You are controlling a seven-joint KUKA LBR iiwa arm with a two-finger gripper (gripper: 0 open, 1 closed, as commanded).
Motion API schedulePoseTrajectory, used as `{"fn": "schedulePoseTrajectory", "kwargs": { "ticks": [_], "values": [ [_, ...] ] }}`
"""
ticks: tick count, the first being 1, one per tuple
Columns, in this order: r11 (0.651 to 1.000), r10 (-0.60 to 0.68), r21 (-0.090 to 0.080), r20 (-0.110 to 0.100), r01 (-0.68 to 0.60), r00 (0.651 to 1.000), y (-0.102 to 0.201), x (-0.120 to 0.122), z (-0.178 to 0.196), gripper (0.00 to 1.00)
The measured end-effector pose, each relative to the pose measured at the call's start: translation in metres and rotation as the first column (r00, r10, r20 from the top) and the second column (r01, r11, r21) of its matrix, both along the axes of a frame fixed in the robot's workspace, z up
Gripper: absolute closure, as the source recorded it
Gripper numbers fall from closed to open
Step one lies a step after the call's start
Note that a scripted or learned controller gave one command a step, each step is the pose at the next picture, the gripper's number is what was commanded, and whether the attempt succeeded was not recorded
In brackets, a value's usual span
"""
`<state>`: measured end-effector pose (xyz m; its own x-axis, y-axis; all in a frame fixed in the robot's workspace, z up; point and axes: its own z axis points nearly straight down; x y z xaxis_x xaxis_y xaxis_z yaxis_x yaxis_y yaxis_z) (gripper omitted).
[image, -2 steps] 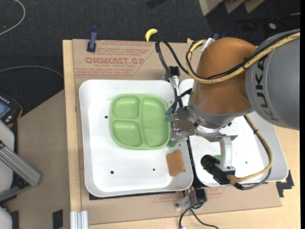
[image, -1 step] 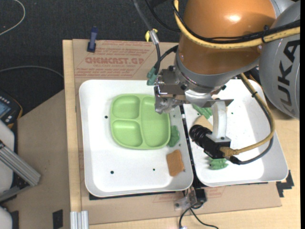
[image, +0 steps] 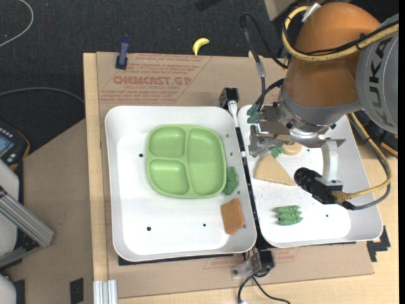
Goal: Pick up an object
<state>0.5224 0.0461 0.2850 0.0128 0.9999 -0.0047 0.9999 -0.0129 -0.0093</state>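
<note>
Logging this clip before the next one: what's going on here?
The KUKA arm reaches over the right bin, its gripper low by a tan wedge, with nothing visibly held. A green toy lies nearer the front. In the left bin sit a green divided plate and a brown cracker-like piece.

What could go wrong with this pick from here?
1. The gripper sits low in the right bin, right by the tan wedge and the divider between bins; it might clip either.
2. A small green piece lies partly under the arm, so a grab there is hard to confirm.
3. The wedge looks flat and may slip.
</note>
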Motion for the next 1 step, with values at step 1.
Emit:
{"fn": "schedulePoseTrajectory", "kwargs": {
  "ticks": [1],
  "values": [
    [1.000, 0.027, 0.009, 0.010, -0.027, 1.000, 0.1245, -0.0460, 0.0262, 1.00]
  ]
}}
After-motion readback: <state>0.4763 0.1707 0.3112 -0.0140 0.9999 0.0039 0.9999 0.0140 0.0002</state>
